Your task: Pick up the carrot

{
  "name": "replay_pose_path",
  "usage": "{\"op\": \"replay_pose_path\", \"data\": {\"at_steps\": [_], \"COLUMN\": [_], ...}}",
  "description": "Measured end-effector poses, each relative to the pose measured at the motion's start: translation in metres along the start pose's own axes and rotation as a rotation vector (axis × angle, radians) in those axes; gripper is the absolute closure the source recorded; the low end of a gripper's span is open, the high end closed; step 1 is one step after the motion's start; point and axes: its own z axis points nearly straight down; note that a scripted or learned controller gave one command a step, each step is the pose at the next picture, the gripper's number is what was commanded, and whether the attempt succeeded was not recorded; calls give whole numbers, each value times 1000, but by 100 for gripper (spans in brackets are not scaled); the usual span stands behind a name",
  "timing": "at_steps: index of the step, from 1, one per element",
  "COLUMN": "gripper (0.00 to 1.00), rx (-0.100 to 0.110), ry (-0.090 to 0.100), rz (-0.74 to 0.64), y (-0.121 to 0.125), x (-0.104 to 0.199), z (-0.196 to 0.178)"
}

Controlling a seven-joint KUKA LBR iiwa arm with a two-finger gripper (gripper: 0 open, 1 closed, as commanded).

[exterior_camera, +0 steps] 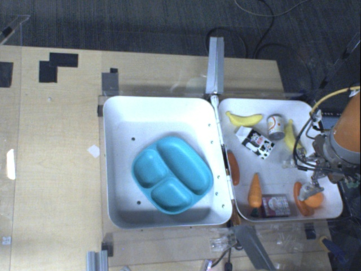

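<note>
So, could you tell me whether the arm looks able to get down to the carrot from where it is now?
Probably yes. The carrot lies uncovered in the right bin, with the end effector close to its right; a dark can sits right beside it.

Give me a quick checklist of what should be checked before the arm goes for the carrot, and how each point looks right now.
1. Carrot located: ok. The carrot lies in the right bin, near its front left corner.
2. Carrot free on top: ok. Nothing lies over it.
3. Room around the carrot: not ok. A dark can lies close at its right, and the bin's left wall is near.
4. End effector lined up: not ok. The end effector sits at the bin's right side, above an orange slice-shaped piece, away from the carrot.
5. Fingers ready: cannot tell from this view.
6. Lookalikes: not ok. An orange-brown sausage-shaped piece lies just behind the carrot.
</note>
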Motion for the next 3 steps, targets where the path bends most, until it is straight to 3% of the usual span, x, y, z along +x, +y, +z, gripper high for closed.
{"op": "replay_pose_path", "data": {"at_steps": [1,2,3], "gripper": [0,0,0], "rx": [5,3,4], "ry": [-7,-11,-7], "rz": [39,33,67], "y": [0,23,7], "x": [8,-75,-29], "z": [33,33,33]}}
